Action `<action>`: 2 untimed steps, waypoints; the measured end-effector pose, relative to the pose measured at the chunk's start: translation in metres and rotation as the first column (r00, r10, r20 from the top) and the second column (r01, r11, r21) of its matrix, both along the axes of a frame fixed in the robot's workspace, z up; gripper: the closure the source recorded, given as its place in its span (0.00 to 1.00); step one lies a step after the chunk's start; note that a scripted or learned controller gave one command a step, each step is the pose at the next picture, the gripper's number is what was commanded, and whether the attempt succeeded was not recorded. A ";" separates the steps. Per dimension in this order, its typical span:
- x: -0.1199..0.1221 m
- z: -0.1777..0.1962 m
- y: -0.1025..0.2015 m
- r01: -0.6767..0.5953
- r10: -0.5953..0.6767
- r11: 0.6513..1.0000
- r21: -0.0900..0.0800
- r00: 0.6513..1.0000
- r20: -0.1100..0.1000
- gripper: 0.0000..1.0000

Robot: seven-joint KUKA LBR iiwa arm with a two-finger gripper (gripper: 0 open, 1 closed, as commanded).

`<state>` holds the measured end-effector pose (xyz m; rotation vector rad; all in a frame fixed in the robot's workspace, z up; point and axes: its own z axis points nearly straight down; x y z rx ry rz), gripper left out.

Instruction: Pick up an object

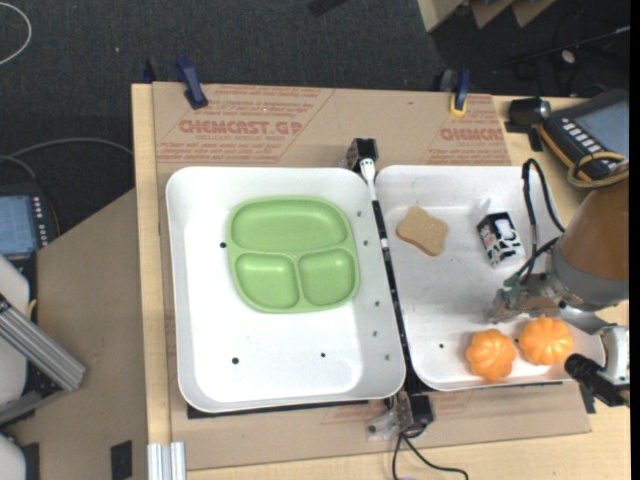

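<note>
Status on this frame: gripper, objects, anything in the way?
Gripper low in right white bin, jaws unreadable. Two orange pumpkin-shaped toys just beside it, ungrasped. Tan bread-like piece, small black-and-white can farther back. Green divided plate in left bin.

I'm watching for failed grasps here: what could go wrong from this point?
The gripper sits low right beside two orange pumpkins that touch each other, so it may nudge one or catch both. They lie against the right bin front rim, leaving little finger room. Round shapes could roll away.
</note>
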<state>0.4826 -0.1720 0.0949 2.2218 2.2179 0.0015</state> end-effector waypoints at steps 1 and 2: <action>-0.004 -0.011 0.012 -0.002 0.002 1.000 0.003 1.000 -0.005 1.00; -0.004 -0.010 0.020 -0.002 0.002 1.000 0.003 1.000 -0.004 1.00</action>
